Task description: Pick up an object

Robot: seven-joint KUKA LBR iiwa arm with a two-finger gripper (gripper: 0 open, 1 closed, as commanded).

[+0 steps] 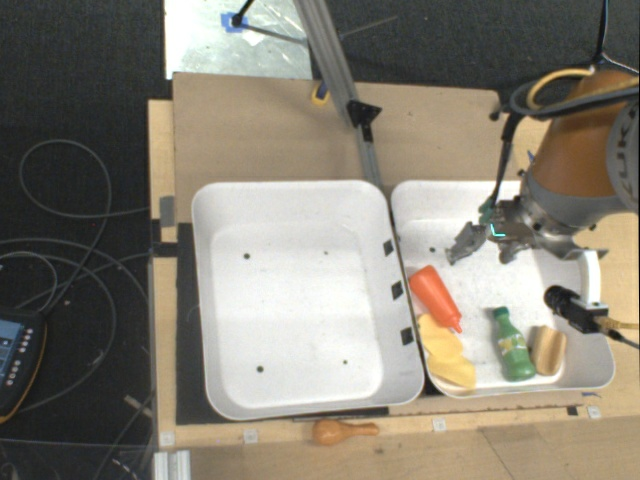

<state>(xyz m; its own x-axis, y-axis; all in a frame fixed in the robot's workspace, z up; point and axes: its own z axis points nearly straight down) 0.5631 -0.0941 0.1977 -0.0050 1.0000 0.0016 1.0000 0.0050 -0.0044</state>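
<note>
The jaws stand spread wide, nothing between them, as the gripper (487, 243) hangs over the bare floor of the right bin (432, 204). Just below and left of the jaws lies an orange carrot-shaped toy (436, 295), with a yellow banana-like piece (446, 352) touching its lower end. Below the jaws a green bottle (512, 343) lies beside a tan block (547, 349). Farther left sits the left bin (215, 268). Beyond both bins' near rims, an orange pear-shaped object (343, 430) rests on the bench.

Arm (585, 153) cut off at frame's right edge. Black handheld device (18, 361) cut at left edge. Right bin (430, 203) partly hidden beneath the arm.
</note>
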